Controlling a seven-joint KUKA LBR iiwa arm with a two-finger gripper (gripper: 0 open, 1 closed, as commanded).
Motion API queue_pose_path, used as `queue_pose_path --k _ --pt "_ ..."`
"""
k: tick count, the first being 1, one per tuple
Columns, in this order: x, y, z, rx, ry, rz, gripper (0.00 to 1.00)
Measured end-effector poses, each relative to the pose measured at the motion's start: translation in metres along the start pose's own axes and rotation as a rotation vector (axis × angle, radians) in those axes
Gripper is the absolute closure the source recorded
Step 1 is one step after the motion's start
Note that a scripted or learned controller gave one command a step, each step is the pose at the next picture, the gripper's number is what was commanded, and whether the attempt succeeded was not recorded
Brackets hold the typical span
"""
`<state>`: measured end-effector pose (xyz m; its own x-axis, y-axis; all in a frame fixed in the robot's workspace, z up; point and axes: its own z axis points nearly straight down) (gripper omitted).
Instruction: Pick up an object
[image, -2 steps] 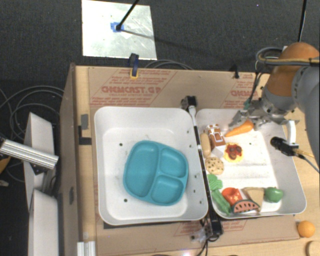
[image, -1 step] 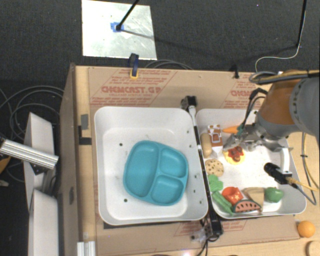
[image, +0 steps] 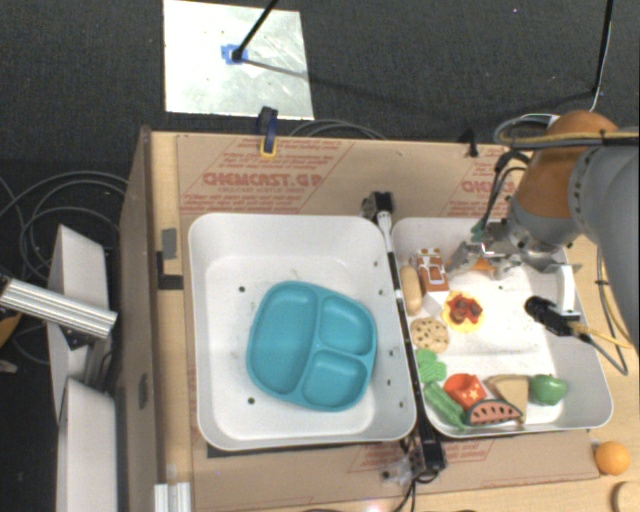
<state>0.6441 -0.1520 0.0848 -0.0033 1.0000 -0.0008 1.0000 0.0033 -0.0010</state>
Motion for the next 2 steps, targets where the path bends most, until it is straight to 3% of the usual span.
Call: queue_pose_path --k 1,2 --pt "-0.002 -0.082 0.001 0.004 0.002 0.006 0.00" --pt "0.045 -0.106 0.001 0.001 0.003 -0.002 0.00"
